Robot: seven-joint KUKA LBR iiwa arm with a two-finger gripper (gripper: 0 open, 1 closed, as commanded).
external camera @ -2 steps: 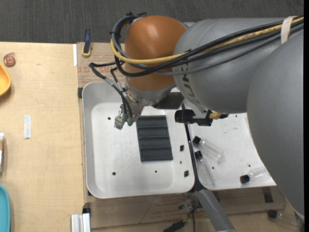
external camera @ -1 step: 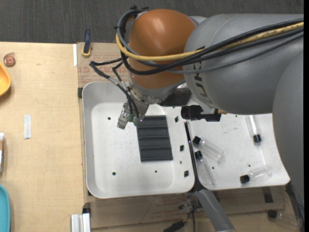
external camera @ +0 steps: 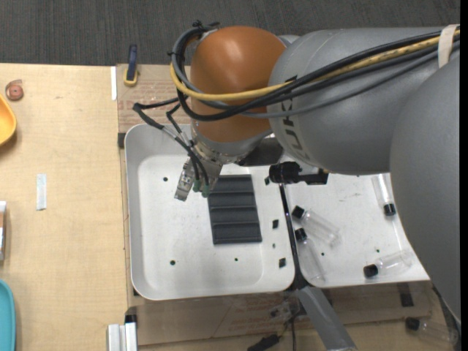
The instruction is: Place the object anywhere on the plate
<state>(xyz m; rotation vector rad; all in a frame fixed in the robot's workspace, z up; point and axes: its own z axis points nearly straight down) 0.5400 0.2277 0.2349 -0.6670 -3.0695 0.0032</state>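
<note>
1. The grey arm (external camera: 358, 86) reaches in from the right, its orange band (external camera: 230, 64) above the back edge of the left bin (external camera: 146, 269).
2. The tool (external camera: 191, 183) hangs over the left bin's back half, just beside the top left corner of a dark ribbed plate (external camera: 235, 214). I cannot tell whether it is open or closed, or whether it grips anything.
3. The ribbed plate lies flat on the left bin's floor, nearer the wall shared with the right bin (external camera: 351, 258).
4. Clear vials with black caps lie in the right bin, apart from the plate: one near the divider (external camera: 316, 225), one at the front (external camera: 384, 263), one further back (external camera: 384, 194).
5. The wooden desk (external camera: 66, 218) stretches left of the bins.
</note>
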